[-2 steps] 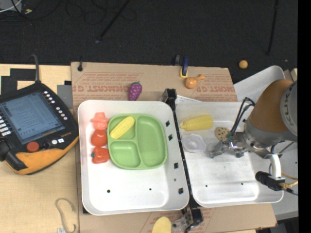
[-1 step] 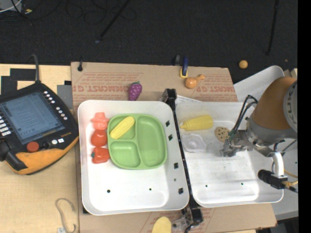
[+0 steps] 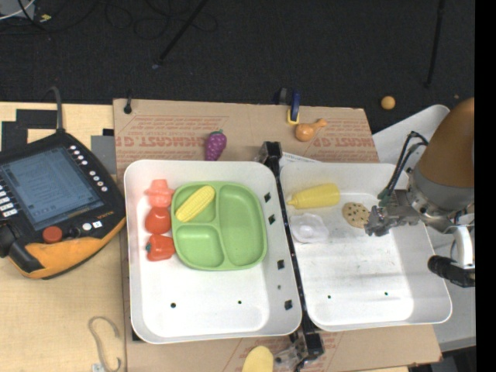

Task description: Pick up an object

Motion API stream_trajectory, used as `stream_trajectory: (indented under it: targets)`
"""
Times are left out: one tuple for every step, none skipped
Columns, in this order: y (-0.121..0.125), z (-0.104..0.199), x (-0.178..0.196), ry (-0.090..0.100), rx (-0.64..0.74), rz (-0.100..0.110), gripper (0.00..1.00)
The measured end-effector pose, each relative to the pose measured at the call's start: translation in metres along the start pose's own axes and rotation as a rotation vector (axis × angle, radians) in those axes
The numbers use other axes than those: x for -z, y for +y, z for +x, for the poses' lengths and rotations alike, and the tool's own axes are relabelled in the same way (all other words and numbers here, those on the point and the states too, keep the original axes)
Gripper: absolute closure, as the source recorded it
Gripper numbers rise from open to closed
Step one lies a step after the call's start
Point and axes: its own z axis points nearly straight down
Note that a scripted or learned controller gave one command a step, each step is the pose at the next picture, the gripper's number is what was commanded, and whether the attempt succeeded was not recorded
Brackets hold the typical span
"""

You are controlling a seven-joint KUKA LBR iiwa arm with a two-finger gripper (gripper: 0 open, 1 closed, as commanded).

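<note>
The right bin (image 3: 372, 285) holds a yellow oblong toy (image 3: 314, 197), a small round cookie (image 3: 356, 213) and a pale clear item (image 3: 309, 229). My gripper (image 3: 377, 223) hangs low over that bin, just right of the cookie. Its dark fingertips are too small and blurred to read. Nothing visibly sits between them. In the left bin (image 3: 194, 308) lies a green divided plate (image 3: 221, 231) with a yellow corn cob (image 3: 193, 202) in its upper left compartment. Three red and pink toy pieces (image 3: 158, 220) line up left of the plate.
A purple grape toy (image 3: 215, 144) and an orange pear-like toy (image 3: 308, 129) lie on the cardboard behind the bins. A yellow piece (image 3: 258, 358) sits at the front edge. The teach pendant (image 3: 54, 196) rests at the left. A black divider (image 3: 280, 231) separates the bins.
</note>
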Motion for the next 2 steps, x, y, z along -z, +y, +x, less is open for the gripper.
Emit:
stream_trajectory:
  targets:
    - [-0.0017,-0.0004,0.0633,-0.001,0.000,-0.001,1.00]
    - [-0.0018,-0.0014,0.0675,0.001,0.000,0.003,1.00]
